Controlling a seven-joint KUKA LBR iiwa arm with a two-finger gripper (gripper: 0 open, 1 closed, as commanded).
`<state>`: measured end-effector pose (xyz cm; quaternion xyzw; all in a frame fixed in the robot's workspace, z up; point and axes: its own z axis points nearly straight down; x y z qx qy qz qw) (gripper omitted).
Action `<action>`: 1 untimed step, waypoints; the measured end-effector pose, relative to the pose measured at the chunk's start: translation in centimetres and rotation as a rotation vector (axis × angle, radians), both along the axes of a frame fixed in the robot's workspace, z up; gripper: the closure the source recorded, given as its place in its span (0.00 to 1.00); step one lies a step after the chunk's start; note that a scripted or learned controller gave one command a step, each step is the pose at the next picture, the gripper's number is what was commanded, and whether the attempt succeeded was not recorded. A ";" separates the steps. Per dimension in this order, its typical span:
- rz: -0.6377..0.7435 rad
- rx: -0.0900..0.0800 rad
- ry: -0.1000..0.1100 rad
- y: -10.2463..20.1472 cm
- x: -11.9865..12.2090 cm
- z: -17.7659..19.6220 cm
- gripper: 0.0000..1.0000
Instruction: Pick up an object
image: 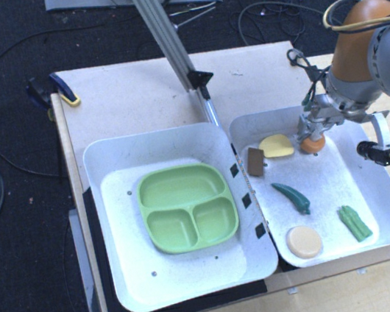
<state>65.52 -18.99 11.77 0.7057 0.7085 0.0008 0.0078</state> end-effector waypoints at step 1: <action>-0.004 0.009 0.007 -0.1 -0.2 4.4 1.00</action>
